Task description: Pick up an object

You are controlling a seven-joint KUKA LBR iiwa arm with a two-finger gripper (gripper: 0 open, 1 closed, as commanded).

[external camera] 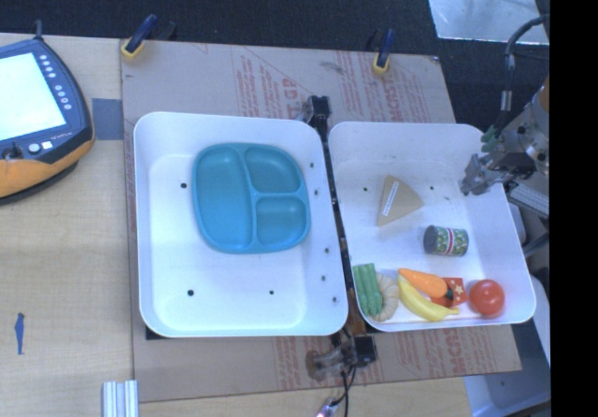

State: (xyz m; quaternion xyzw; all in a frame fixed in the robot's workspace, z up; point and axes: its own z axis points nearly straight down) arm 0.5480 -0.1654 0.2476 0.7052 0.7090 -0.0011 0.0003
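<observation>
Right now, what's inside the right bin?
The right bin holds a cheese wedge, small can, green pod, banana, carrot and tomato. The carrot partly covers a red item.

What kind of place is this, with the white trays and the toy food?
Most likely a robotics lab bench. A gripper reaches over two white bins clamped to a board; one holds toy food such as a tomato, and a handheld control pendant lies alongside.

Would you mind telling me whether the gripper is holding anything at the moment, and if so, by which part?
Nothing is held. The gripper hangs at the right bin's far right edge, apart from the can and cheese wedge.
</observation>
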